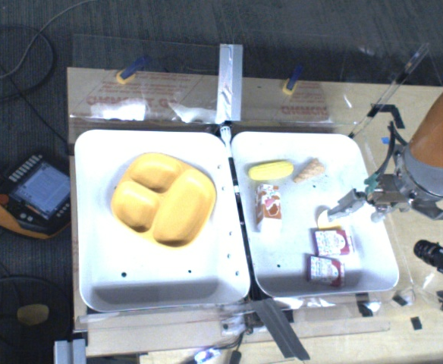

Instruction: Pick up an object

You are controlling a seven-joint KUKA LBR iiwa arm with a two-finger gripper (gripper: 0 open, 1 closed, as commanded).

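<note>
While side by side: yellow dish (163,197) left, packets (332,242) right.

The arm (426,158) is grey with an orange band, ending in a dark metal gripper (341,209) trailed by thin black cables.
</note>
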